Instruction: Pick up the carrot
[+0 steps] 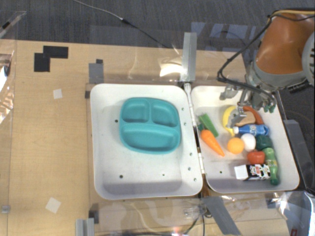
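Carrot (212,142): orange, lying at a slant in the right bin (211,96), left side, leafy end far, tip near-right; a green vegetable (208,124) touches its far end, an orange ball (236,145) sits just right.
Gripper (240,117): over the yellow item (228,116), far-right of the carrot; spread or pressed together, cannot tell.
Advice: shift left and nearer, align across the carrot's slant, descend mid-body, clear of 2 neighbours.

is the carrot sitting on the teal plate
No, the carrot lies in the right bin beside an orange ball, while the teal plate is in the left bin.
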You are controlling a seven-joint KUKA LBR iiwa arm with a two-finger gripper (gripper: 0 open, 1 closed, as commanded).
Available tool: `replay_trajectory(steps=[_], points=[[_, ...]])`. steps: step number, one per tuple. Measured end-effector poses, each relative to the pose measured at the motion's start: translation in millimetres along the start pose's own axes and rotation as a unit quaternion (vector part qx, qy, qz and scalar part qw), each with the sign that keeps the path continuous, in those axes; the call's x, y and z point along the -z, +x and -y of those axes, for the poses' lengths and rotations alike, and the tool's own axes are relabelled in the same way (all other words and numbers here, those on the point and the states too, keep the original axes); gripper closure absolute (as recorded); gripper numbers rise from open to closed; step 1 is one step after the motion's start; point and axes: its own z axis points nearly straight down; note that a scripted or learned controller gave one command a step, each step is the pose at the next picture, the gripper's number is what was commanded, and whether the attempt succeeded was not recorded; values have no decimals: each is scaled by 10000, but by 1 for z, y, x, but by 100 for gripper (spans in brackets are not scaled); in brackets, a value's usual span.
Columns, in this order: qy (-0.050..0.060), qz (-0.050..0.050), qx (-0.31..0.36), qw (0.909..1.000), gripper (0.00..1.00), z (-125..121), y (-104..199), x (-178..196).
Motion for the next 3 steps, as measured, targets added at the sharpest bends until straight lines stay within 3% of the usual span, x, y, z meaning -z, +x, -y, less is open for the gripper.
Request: replay_trajectory(steps=[1, 2, 3], points=[[1, -16, 67, 10000, 0, 4, 21, -93], [3, 84, -751, 9971, 0, -1, 46, -113], [-14, 73, -2475, 9689, 0, -3, 64, -114]])
